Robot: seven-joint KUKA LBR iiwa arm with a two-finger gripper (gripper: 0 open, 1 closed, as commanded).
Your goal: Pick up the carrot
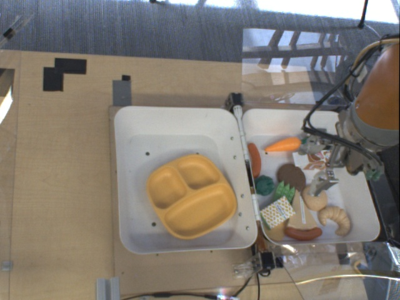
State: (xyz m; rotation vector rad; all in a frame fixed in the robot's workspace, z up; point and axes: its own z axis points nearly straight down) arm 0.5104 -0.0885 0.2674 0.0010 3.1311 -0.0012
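We see the surface [56,186] as pale, matt wood grain. Both bins look like smooth white plastic, the left bin [131,167] holding a yellow divided plate [190,195] of matt plastic. Just left of the metallic end effector [325,183], the carrot [283,145] looks like smooth, slightly glossy orange plastic. Below it, the croissant [335,218] has a light sheen.

Gripper [324,181] hovers over the right bin [374,220], carrot [284,145] lying at its 10 o'clock, near the sausage [254,159].
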